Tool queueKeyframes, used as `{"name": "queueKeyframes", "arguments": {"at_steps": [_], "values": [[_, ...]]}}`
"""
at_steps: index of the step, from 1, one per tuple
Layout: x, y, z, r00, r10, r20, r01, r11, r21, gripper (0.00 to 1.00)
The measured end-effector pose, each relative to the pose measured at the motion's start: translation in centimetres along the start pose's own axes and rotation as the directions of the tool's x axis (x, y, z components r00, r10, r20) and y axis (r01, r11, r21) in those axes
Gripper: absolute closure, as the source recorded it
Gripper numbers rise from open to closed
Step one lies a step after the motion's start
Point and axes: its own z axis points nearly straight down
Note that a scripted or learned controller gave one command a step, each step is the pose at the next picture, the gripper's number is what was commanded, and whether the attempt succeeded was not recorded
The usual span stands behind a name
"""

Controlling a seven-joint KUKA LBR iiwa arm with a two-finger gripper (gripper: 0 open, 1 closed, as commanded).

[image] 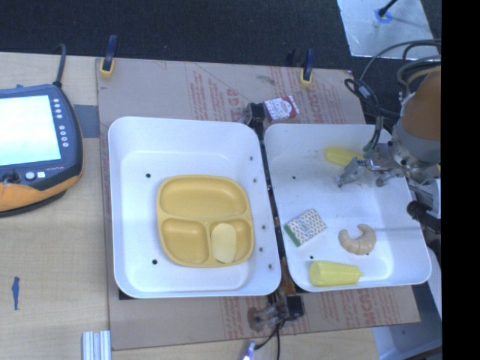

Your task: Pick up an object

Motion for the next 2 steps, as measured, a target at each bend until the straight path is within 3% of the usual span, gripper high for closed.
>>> {"name": "queueKeyframes", "arguments": {"at_steps": [1, 2], "values": [[3.2, 5.4, 1.0, 1.000, 0.002, -0.004, -0.002, 1.000, 0.010, 0.00], [5.7, 5.5, 1.8, 1.000, 0.001, -0.002, -0.001, 1.000, 0.007, 0.00]]}}
